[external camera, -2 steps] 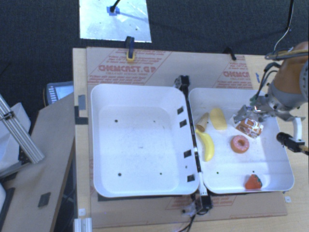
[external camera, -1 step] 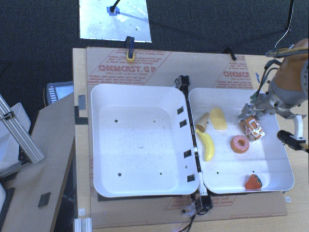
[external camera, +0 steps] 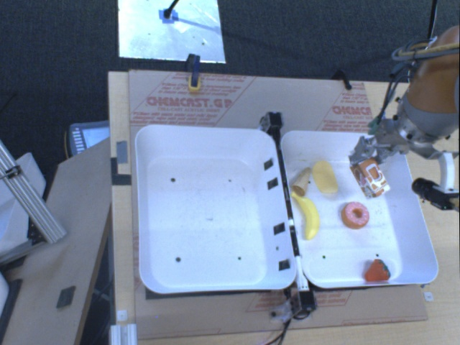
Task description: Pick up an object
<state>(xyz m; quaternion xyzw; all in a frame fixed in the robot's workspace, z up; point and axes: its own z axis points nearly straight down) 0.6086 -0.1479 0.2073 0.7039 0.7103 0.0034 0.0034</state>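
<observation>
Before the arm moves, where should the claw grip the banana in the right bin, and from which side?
Grip the banana across its middle, coming straight down from above. It lies flat, long and narrow, so the fingers fit best across its narrow width. The bin divider is close on its left, leaving little room there, so this may be tight.

Dark carpeted floor point(external camera: 57, 49), a shiny metal sheet point(external camera: 171, 20) on it, a tan bench point(external camera: 72, 214) at left.
</observation>
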